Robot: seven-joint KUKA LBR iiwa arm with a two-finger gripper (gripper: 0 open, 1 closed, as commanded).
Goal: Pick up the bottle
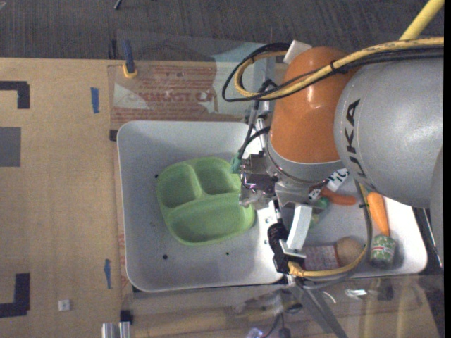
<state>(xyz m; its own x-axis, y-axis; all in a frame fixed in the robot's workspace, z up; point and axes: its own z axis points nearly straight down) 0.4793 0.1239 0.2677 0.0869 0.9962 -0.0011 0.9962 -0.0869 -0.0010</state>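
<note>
Bottle (325, 256) lies on its side near the front edge of the right bin (412, 248). It has a printed label, and its rounded tan end points to the right. A yellow cable (337, 265) of the arm crosses in front of it, so part of it is hidden.

Just right of the bottle stands a small green can (382, 251). Above the can lies a carrot (378, 213), nearly upright in the view, and a second orange piece (340, 198) lies beside it, partly under the arm.

The arm (380, 104) covers most of the right bin. Its orange band (310, 104) hangs over the border between the two bins. The gripper (255, 183) is below the band, at the right edge of the green tray (201, 203). Whether it is spread or pressed together, I cannot tell, because the wrist hides it. It is well apart from the bottle.

The green tray has three compartments and sits in the left bin (141, 189), a little tilted. Behind the bins lies a clear sheet (165, 90) with red print.
</note>
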